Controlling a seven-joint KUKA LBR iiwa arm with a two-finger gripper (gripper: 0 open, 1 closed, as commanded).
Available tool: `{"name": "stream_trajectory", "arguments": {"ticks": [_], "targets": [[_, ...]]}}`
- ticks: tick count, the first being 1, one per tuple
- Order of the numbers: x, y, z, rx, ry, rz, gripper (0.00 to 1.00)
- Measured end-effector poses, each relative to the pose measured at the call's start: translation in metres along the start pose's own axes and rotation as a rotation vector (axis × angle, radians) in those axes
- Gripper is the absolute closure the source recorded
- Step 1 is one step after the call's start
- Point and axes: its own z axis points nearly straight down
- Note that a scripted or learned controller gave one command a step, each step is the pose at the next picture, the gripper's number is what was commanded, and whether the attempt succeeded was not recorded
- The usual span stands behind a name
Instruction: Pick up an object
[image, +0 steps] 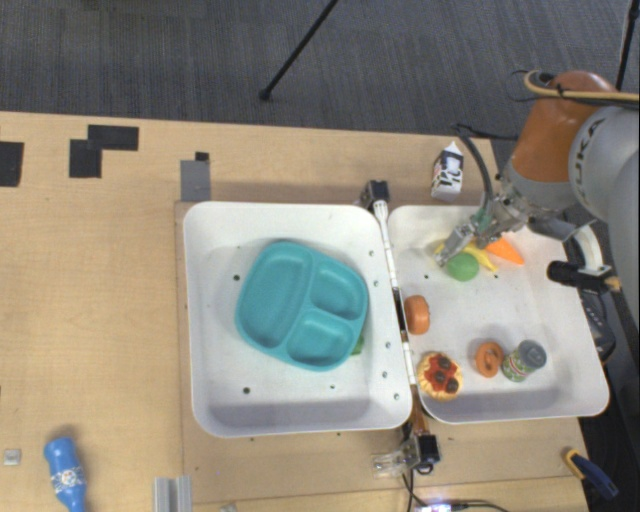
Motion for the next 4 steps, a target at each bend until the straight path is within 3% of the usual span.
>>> {"name": "stream_trajectory", "arguments": {"ticks": [1, 2, 3, 4], "targets": [[-0.007, -0.001, 0.004, -0.01, -0.006, 0.072, 0.0], [-0.013, -0.003, 0.005, -0.01, -0.001, 0.047, 0.0], [-0.015, -0.005, 0.006, -0.009, -0.006, -0.041, 0.0], [-0.04, -0.02, 0.028, 0.001, -0.012, -0.287, 0.0]]}}
